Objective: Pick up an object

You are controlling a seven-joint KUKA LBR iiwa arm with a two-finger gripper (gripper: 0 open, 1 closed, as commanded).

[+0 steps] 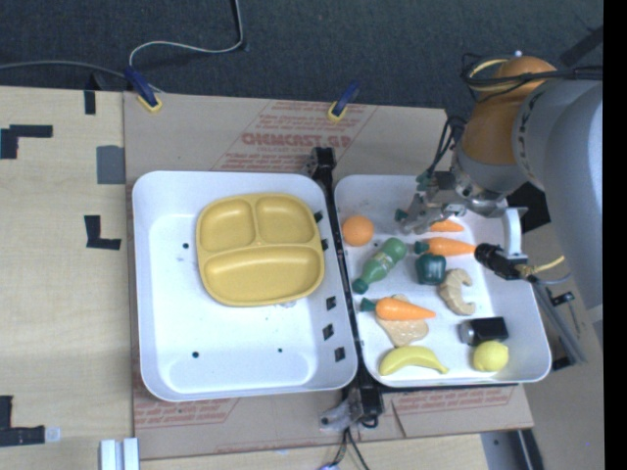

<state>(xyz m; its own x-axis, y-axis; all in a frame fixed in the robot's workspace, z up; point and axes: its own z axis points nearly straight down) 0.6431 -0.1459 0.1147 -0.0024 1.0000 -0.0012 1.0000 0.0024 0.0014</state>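
I am in the approach step: my claw (423,213) hangs low in the upper part of the right bin (537,360), just beside a carrot (449,247). Whether it is open I cannot tell. Next I must descend squarely over the carrot.

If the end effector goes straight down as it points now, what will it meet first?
Probably the carrot just below the end effector, or the bin floor beside it; depth is unclear from this slanted view.
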